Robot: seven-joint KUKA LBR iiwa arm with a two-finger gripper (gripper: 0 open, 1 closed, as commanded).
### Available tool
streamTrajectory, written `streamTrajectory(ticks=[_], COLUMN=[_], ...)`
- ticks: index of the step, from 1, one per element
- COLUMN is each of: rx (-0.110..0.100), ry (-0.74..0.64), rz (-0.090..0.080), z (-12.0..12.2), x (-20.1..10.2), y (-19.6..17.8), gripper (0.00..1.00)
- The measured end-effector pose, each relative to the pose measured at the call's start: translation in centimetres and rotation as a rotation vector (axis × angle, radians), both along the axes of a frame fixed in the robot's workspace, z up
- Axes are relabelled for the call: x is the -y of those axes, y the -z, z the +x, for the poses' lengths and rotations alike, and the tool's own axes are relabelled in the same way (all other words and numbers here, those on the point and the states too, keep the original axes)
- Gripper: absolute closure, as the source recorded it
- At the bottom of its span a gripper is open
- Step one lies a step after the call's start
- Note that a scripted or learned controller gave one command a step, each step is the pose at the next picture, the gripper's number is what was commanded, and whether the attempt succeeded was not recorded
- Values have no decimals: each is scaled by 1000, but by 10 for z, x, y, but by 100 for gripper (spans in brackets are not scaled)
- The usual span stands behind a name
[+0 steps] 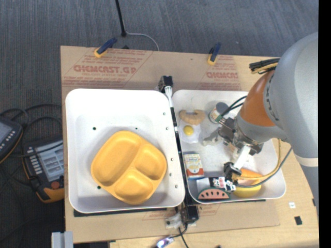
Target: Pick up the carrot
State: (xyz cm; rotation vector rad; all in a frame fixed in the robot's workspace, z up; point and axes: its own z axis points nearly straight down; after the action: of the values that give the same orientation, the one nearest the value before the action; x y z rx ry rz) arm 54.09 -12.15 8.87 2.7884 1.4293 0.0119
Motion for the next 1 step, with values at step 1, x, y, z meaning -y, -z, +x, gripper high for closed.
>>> streamTrajectory(ticks=[1], rx=[-1], ry=[-144], rz=[-3], z=[-54], x=[66], y=[0], gripper=[0])
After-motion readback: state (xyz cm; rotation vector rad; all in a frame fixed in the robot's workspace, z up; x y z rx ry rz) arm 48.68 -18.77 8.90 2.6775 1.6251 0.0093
